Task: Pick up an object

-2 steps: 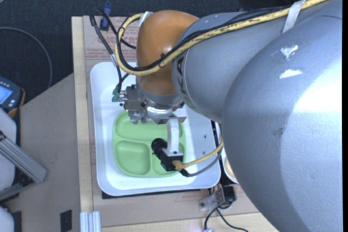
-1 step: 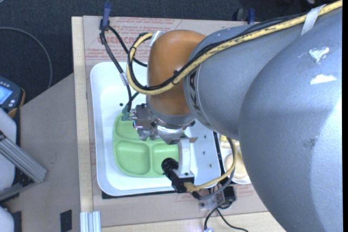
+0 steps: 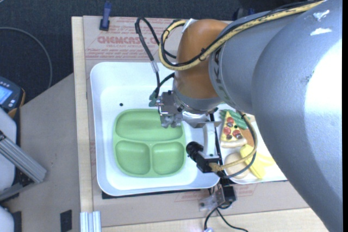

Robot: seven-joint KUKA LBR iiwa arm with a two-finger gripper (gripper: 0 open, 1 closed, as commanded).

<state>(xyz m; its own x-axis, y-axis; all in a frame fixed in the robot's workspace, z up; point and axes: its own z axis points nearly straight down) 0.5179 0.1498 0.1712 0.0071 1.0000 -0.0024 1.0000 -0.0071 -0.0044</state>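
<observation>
White bin (image 3: 103, 117) holds one green tray (image 3: 142, 144).

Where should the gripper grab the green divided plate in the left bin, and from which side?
Take the green divided plate by its raised outer rim, coming straight down with one finger inside a compartment and one outside. It lies flat in the white bin, so its broad face offers nothing to pinch. The far rim under the gripper looks the closest choice.

Big grey arm (image 3: 283, 79), smooth rounded casing, glossy orange band (image 3: 196, 57) above wrist. Yellow and black cables (image 3: 163, 54) loop around band; dark metal gripper (image 3: 171, 117) hardware below.
</observation>
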